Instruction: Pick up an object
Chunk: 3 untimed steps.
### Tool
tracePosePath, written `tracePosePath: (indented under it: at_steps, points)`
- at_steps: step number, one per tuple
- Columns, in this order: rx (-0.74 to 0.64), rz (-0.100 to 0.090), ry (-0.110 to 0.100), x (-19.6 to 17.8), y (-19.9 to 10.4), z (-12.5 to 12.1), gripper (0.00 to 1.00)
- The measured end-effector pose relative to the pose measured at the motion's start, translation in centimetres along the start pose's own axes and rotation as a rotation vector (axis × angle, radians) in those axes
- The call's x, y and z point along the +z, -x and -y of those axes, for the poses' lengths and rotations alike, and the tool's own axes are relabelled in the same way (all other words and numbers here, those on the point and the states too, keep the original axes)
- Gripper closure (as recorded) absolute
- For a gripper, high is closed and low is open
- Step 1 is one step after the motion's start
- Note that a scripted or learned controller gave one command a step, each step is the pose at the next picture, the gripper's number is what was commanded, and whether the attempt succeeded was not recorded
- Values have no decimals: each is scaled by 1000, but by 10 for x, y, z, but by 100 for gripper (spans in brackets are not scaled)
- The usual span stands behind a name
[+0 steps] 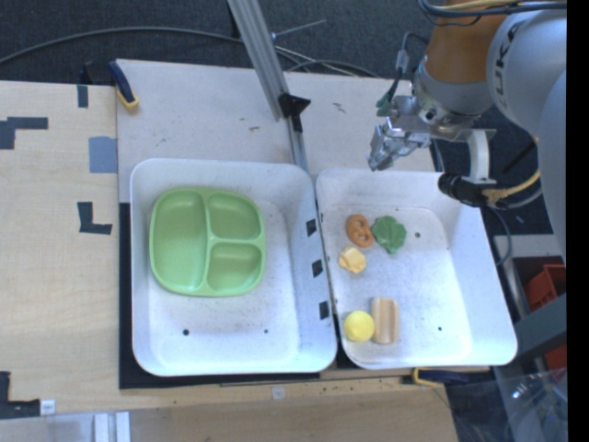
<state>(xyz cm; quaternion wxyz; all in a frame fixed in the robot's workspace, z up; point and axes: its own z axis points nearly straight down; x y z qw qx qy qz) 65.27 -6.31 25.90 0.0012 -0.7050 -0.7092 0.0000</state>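
Note:
My gripper hangs above the far edge of the right bin, with nothing visible between its fingers. Below it in that bin lie an orange pretzel-like piece, a green leafy piece and a small yellow chunk. Nearer the front sit a yellow ball and a tan cylinder side by side. The gripper is apart from all of them, well above and behind the orange piece.
The left bin holds a green divided plate. A grey metal post slants up from between the bins at the back. Cables run across the dark floor behind the bench.

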Motion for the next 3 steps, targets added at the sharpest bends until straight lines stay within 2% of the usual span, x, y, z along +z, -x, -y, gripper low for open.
tracePosePath:
  at_steps: [1, 2, 3]
  points:
    - [0, 1, -3, 14, -44, 21, 100]
    - [-1, 0, -1, 11, -91, 35, 100]
    - [-1, 1, -3, 29, -143, 48, 100]
